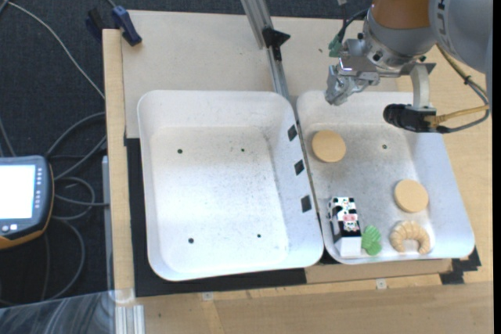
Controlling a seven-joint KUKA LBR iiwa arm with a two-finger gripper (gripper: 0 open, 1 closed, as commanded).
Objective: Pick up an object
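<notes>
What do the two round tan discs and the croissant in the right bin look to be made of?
Both discs look like matte wood or cork: flat, evenly tan, no shine, though the view leaves it open. The croissant looks like a molded plastic or foam toy, pale, with smooth ridged segments. The right bin seems to be thin white plastic, speckled with dirt.

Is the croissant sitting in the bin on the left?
No, the croissant lies near the front corner of the right bin, beside a round cookie, not in the left bin.
</notes>
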